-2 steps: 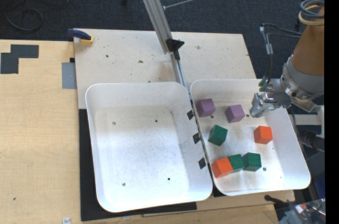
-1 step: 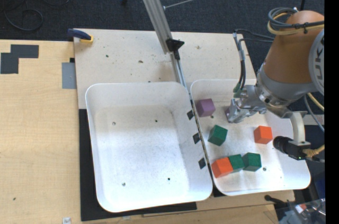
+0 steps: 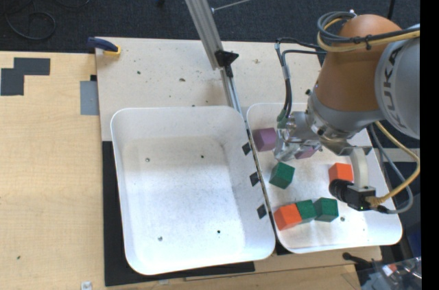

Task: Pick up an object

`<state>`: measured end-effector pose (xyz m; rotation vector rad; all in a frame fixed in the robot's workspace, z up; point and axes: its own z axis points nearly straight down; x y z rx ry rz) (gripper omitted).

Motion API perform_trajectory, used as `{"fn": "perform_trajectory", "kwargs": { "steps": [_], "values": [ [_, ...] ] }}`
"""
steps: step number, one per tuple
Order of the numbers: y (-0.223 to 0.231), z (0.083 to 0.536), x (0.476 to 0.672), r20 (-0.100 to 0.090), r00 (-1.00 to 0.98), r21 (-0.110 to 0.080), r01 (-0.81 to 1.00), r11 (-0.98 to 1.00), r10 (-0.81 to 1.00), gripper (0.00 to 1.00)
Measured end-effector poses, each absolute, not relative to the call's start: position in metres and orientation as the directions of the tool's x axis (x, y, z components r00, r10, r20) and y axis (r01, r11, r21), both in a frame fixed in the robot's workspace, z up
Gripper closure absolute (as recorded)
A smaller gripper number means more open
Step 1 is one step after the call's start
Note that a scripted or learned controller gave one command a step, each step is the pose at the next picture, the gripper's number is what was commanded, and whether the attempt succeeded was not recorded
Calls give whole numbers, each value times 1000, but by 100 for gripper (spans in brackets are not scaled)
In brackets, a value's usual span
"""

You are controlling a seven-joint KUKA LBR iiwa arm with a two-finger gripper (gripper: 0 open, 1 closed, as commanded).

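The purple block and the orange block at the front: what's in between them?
A lone green block sits between the purple block and the front orange block, in the camera view.

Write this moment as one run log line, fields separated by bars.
tool: low in right bin, beside purple block | grasp: unclear | green block: loose | left bin: untouched

Arm (image 3: pixel 363 76) cut off by the right picture edge. Its wrist covers much of the right bin (image 3: pixel 384 230) back part. Jaws sit low over the blocks; open or closed not readable. Purple block (image 3: pixel 306 152) mostly hidden under the wrist, only a sliver shows. Orange block (image 3: pixel 340 172) partly behind a black cable fitting (image 3: pixel 353 196). Table (image 3: pixel 48 165) cut off at left and bottom edges.
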<state>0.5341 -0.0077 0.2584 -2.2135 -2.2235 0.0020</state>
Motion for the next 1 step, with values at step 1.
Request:
{"fn": "perform_trajectory", "kwargs": {
  "steps": [1],
  "values": [
    [49, 241, 524, 2, -5, -6, 1000, 5, 1000, 100]
  ]
}}
